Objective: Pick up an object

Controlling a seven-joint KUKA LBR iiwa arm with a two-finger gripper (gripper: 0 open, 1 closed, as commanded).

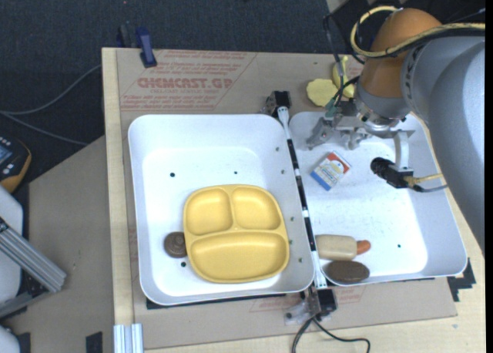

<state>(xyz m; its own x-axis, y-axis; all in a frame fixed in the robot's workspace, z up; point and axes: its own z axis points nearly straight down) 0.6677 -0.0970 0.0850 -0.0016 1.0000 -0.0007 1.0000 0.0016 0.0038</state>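
On the desk (123,267), a sheet of brown board carries printed red lettering that reads roughly "CHEMCAST GP" (183,82), with smaller lines under it too fine to read; a blue clip (145,47) sits at its far left corner. The left bin (146,151) holds a yellow divided plate (234,232) with three compartments, lying flat toward the near side, and a small brown round piece (176,244) touching the plate's left edge; the far half of this bin is bare white floor. In the right bin (416,228), a small carton (330,170) in white, blue and red lies flat near the far left corner, its print too small to read, with open floor around it on all sides. Near the front left corner of that bin, a tan cylinder with an orange tip (340,247) lies on its side, and a dark brown disc (346,270) rests just in front of it, against the near rim. A yellow object (321,91) lies beyond the bin's far edge. The claw (339,134) hangs low over the far left part of the right bin, just behind the carton; its metal fingers look spread and nothing sits between them.
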